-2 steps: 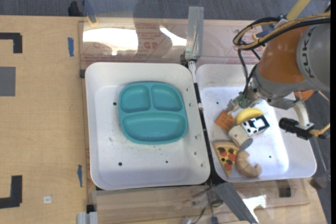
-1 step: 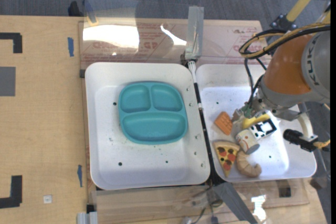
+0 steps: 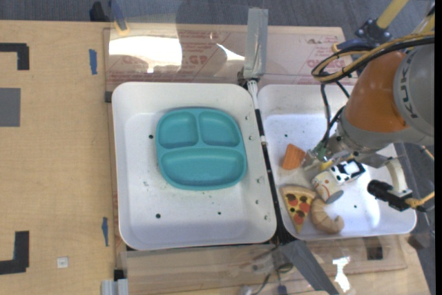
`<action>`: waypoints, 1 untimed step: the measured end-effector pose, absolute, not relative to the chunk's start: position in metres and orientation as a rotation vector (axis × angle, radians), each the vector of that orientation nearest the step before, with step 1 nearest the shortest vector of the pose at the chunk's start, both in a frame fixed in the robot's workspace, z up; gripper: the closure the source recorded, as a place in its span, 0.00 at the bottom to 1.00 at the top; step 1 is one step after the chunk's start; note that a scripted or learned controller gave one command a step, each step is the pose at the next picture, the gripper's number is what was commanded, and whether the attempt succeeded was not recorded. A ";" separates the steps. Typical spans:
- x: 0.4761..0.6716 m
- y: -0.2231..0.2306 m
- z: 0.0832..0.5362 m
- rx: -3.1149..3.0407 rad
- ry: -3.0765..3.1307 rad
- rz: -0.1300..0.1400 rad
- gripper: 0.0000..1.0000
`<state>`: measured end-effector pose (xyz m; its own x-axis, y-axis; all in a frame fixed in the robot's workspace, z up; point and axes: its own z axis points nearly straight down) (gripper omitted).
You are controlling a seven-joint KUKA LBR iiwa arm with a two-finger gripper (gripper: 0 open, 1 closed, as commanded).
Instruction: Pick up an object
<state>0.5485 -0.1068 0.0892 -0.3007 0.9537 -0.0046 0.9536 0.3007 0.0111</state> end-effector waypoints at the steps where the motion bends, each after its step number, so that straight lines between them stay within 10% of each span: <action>1: 0.517 -0.101 0.089 1.968 2.435 0.011 1.00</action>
